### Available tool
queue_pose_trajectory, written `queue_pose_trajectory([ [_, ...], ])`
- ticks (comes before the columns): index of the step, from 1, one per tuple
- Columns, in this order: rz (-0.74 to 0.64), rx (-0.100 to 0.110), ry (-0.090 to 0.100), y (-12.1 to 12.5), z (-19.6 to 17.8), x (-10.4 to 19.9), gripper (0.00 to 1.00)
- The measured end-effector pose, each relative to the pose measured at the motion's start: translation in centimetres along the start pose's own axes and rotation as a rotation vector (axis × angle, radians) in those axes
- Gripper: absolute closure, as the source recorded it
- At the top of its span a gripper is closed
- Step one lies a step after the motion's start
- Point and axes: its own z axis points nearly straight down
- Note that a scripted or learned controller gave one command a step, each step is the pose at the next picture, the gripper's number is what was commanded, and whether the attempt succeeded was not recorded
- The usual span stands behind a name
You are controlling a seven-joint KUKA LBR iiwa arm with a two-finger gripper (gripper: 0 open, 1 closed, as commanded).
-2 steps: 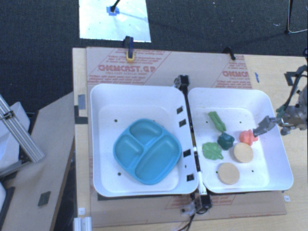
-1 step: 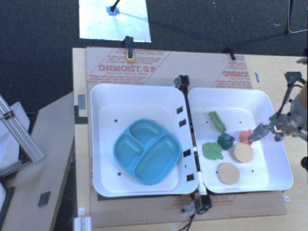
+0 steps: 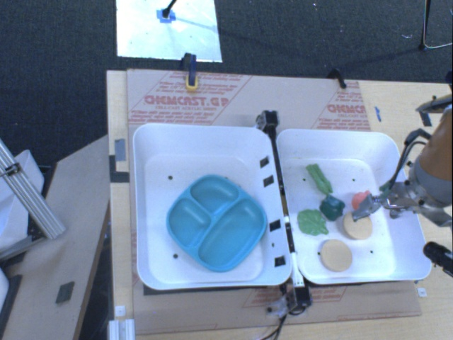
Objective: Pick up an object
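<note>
Worktop of pale wood, set on dark carpet, carrying a clear sheet printed in red letters under two shallow white bins side by side.

Left bin: holds one blue divided tray, three compartments, lying flat and turned at an angle, toward the bin's near right part. Black clips along the seam between the bins.

Right bin: several small items grouped in its middle and near half.
- long green piece, slanted, farthest back
- flat green leaf-shaped piece, toward the left wall
- dark teal lump, between the long green piece and the leaf-shaped one, just beside both
- tan round disc, nearest the front edge, apart from the rest
- second tan disc, just right of the teal lump
- small orange-red piece, touching or just above the second disc

Arm entering from the right over the right bin's wall. Claw low over the orange-red piece and the second disc, tips right at them. Fingers too blurred and small to read: cannot tell whether spread or closed, nor whether anything sits between them.
</note>
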Motion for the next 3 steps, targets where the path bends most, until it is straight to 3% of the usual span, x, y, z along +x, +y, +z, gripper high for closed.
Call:
queue_pose_trajectory([
  [1, 0.001, 0.0, 0.0, -1.0, 5.3, 0.1, 0.0],
  [2, 0.0, -0.006, -0.002, -0.8, 4.0, 0.1, 1.0],
  [3, -0.003, -0.009, -0.003, -0.8, -2.2, 0.6, 1.0],
])
